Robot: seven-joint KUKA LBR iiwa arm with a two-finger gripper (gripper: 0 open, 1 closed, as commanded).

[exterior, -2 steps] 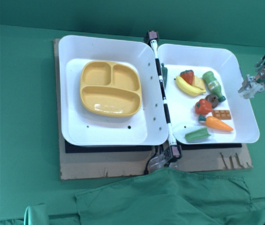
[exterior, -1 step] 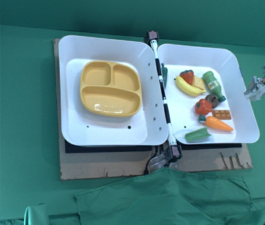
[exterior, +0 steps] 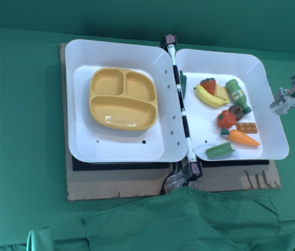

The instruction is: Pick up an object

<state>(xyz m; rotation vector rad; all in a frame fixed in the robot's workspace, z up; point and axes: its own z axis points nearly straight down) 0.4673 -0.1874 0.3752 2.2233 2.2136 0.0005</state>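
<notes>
Across the right bin (exterior: 272, 124) you have small toy foods lying close together: a yellow banana (exterior: 210, 97), a green bottle (exterior: 237, 94), a red tomato (exterior: 226, 119), an orange carrot (exterior: 243, 137) and a green vegetable piece (exterior: 220, 150) at the near rim. Open white floor remains along the bin's far side and beside the divider. Your left bin (exterior: 79, 140) carries a yellow sectioned plate (exterior: 123, 98). Your gripper (exterior: 284, 102) hangs just outside the right bin's right rim, over the green cloth, with nothing in it; its finger spacing cannot be made out.
</notes>
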